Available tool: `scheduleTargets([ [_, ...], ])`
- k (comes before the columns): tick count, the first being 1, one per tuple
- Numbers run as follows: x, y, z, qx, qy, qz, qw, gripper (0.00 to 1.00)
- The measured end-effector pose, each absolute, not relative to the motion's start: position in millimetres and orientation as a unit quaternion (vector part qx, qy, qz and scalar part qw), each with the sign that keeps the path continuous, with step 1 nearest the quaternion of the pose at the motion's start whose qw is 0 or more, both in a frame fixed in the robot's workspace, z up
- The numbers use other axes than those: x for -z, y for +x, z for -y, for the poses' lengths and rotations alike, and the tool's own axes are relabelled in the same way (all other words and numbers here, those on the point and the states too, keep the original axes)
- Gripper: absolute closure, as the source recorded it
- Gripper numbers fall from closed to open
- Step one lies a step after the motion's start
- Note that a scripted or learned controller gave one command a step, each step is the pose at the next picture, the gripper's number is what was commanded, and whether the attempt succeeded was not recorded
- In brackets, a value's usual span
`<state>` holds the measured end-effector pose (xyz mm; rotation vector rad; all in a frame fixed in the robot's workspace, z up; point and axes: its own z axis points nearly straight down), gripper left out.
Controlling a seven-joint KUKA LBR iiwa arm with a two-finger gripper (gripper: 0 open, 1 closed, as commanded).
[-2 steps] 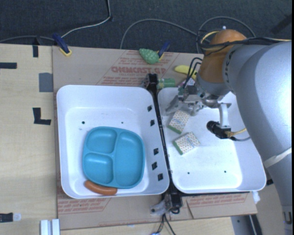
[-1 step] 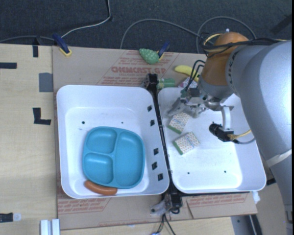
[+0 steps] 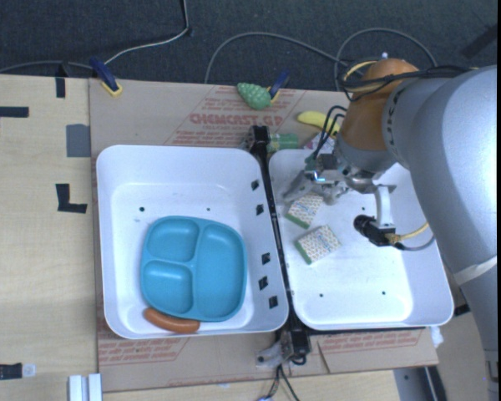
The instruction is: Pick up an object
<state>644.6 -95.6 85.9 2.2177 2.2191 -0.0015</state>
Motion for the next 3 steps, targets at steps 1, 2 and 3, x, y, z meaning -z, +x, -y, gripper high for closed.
scheduleTargets([
  [1,-85.3,667.9,95.9,-0.0004,0.706,-0.708,0.001,0.0],
  [2,-85.2,668.5,94.5,0.0002,0.707,-0.707,0.001,0.0],
  [3,-85.7,651.4,97.6,0.0003,0.707,-0.708,0.002,0.0],
])
